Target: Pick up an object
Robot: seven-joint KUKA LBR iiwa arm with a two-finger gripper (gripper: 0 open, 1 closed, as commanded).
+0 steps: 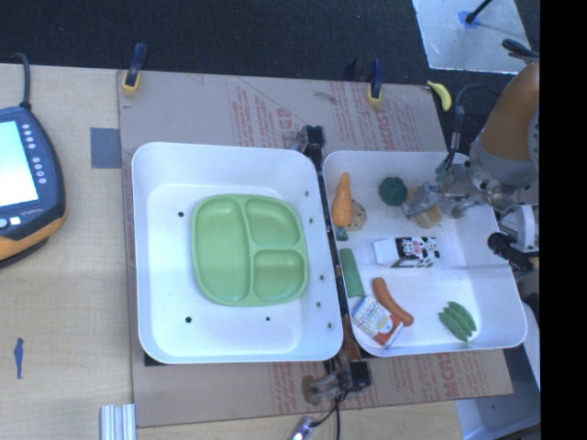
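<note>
The gripper (429, 204) sits low in the right bin (495, 333), over a small tan object (425, 216) (whether it is closed on anything, I cannot tell). Just left lies a dark green ball (393, 190), farther left a carrot (342, 200); toward the near side a black-and-white carton (406, 250), a sausage (393, 302) and a pea pod (458, 320).

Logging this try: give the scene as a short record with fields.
left bin: green tray, three compartments
right bin: carrot, green ball, carton, cucumber, sausage, packet, pea pod
claw: low over the right bin's far side, beside the green ball
held: cannot tell
left of bins: tablet
</note>
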